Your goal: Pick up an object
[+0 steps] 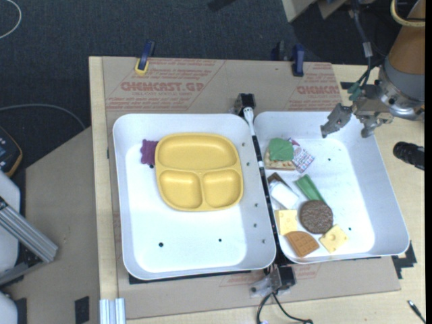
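Bench with two shallow white bins side by side on a brown board printed with red lettering.

Left bin (135, 248): a yellow divided tray (199, 170) sits in the upper half, one long compartment above two smaller ones, all bare. A small purple item (147, 151) lies just beside the tray's left edge, partly tucked behind it; its shape is hard to read.

Right bin (368, 181): the objects cluster along its left side. From top down:
- green piece (281, 148) resting on a tan cracker-like slab (275, 160)
- small patterned packet (302, 159), touching the green piece's right side
- white cylinder (283, 195) with a dark brown bit at its upper end
- green stick (310, 187), tilted, its lower end meeting a round brown patty (316, 216)
- pale yellow square (288, 221) to the patty's left
- orange-brown wedge (301, 243) below it
- yellow cheese block (334, 238) with holes, near the bin's lower rim

The right half of this bin is bare white.

Arm enters from the right, grey with the orange band showing at the top corner. The gripper (352, 122) hangs over the upper right corner of the right bin, well apart from the object cluster. Its two fingers (334, 123) are splayed wide, with nothing between them (the right-hand finger looks shorter, possibly foreshortened by the slant).

Blue and yellow clamps (143, 61) grip the board's far edge.
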Controlling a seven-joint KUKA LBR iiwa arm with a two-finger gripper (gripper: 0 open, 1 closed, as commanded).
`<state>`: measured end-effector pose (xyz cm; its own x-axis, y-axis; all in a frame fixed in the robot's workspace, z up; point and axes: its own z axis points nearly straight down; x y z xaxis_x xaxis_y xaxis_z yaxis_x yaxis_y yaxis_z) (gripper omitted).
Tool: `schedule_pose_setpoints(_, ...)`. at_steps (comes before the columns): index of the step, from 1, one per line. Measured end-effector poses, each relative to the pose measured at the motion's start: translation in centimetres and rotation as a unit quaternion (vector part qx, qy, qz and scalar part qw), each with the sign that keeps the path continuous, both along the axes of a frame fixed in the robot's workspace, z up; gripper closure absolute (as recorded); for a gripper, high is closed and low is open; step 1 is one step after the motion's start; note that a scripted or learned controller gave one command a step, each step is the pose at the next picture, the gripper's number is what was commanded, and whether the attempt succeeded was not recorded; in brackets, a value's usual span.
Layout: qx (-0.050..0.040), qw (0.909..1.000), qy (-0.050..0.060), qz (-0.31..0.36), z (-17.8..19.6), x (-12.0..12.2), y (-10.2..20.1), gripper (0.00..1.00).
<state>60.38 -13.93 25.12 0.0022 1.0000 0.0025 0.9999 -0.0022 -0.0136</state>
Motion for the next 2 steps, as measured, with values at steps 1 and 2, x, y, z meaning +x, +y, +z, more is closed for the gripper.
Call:
schedule_pose_setpoints(1, -0.001, 1.0, -0.006, 0.001, 0.7, 0.2, 0.0, 0.0)
schedule_pose_setpoints(2, -0.0005, 1.0, -0.004, 0.002, -4.2, 1.1, 0.6, 0.0)
